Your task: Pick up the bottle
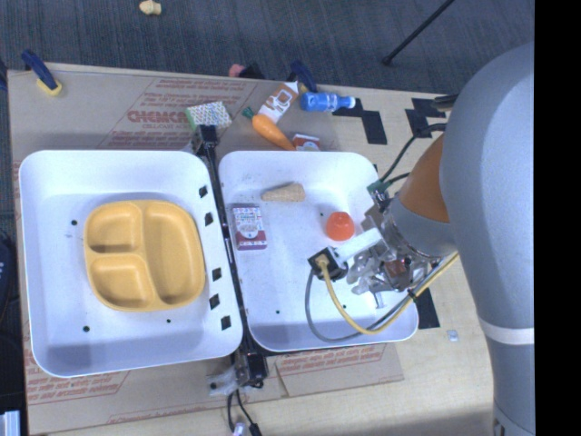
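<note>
While the claw point(381, 275) hangs low over the right white bin point(272, 330), its opening cannot be told. The small blue plastic bottle point(325, 103) lies outside on the desk point(436, 380), beyond the bin's far rim; the approach is judged not begun, so a reach there is needed.

A large robot arm point(495, 180) with a smooth, rounded, pale grey shell. Lower down, a thin white ring runs around the shell. Above the wrist sits a curved orange band point(427, 182). Below it, the wrist narrows into a white block, then the metal tool point(377, 280), a tangle of silver brackets and dark parts, too cluttered to make out clearly. A yellow cable and a black cable loop out beneath it. Thin dark wires run along the orange band.
</note>
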Tool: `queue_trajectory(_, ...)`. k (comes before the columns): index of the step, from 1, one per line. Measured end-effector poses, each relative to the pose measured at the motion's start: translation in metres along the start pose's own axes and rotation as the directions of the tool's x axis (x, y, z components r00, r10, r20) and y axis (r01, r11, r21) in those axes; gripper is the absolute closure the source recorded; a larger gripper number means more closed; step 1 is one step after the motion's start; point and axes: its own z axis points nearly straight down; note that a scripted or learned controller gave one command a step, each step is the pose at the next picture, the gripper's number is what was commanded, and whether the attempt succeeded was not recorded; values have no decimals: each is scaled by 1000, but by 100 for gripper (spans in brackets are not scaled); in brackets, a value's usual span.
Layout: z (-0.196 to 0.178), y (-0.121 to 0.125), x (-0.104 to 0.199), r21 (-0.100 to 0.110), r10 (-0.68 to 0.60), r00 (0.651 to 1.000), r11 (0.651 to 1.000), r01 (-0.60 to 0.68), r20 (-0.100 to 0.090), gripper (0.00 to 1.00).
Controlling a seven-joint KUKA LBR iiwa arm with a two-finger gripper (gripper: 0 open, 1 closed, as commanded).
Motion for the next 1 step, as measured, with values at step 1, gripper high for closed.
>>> queue_trajectory(1,-9,-15,3,-1,21,1000,1000,-21,0,100)
